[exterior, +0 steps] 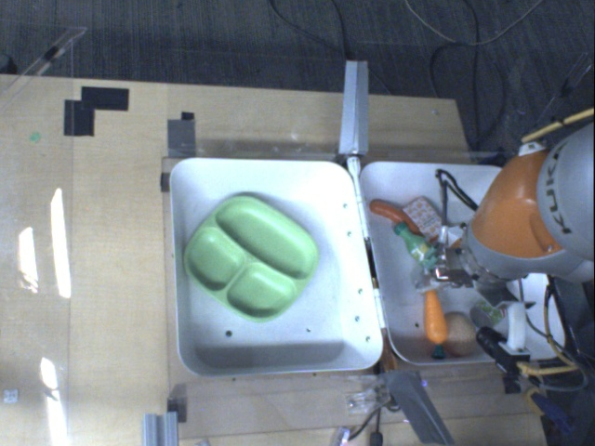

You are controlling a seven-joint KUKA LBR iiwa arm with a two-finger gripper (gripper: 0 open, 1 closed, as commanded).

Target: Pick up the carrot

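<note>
**Approach stage: pincer above the carrot, grasp not yet confirmed**

The bench (112, 277) carries two white bins. The left bin (195, 342) contains a green divided plate (253, 256). The right bin (400, 333) contains the task items and is partly covered by the arm (521, 216), which enters from the right of the view.

The pincer (444, 269) sits low in the right bin, just above the top end of the carrot (434, 316). The carrot lies near the front wall of that bin, roughly upright in the view, touching or just beside a brown rounded item (457, 331).

Assessment: the task is at the approach or descent step. Nothing is visible between the pincer tips, and whether they stand apart or together cannot be told. The next move calls for the pincer to centre over the carrot body and straddle it across its narrow width, clear of the brown item.

Hard to make out: a sausage (392, 214), a checked packet (423, 214) and a green bottle (410, 241) crowd together behind the pincer; the arm hides the bin's right part.
</note>
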